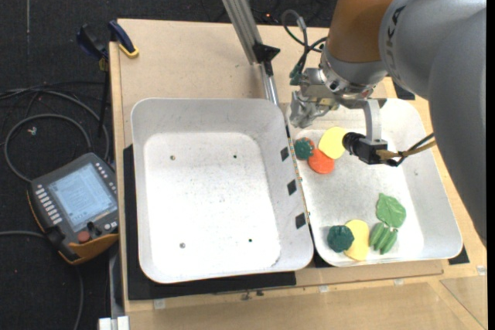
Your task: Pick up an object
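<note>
Camera view, nearest first, taking the right bin (pixel 441 239) as landmark: at its near edge a green ridged piece (pixel 383 237) lies with its long axis running near to far, beside a yellow piece (pixel 358 238) and a dark green lump (pixel 339 237). Farther in sit an orange piece (pixel 322 162) and a yellow disc (pixel 332 141). Above its far left corner the tool (pixel 303 113) hangs from the bent grey arm (pixel 433 35); its opening cannot be told. No writing is legible.

Wooden bench (pixel 193 66) (two white bins (pixel 209 189))

Arm (pixel 433 35) reaching from right, wrist bent down, hand (pixel 303 113) low.
</note>
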`<state>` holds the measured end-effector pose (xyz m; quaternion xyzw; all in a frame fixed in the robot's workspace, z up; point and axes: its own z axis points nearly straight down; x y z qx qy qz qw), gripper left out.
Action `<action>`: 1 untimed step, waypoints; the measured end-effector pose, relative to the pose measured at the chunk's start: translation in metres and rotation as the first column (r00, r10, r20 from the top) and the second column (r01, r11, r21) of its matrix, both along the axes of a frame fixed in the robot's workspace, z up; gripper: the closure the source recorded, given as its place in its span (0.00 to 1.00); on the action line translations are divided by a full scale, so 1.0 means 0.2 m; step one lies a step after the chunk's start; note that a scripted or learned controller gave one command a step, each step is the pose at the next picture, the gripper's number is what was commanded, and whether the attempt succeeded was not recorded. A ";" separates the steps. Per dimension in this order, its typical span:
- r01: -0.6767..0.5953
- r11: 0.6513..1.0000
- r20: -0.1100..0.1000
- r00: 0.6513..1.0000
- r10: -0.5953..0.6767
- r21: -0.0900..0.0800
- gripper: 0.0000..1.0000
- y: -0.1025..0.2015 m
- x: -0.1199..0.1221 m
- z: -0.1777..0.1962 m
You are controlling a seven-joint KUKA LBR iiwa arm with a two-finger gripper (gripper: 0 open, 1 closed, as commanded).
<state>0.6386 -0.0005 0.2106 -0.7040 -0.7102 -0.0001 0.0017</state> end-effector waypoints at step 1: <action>0.000 1.000 0.004 1.000 0.000 0.000 1.00 0.27 -0.05 0.09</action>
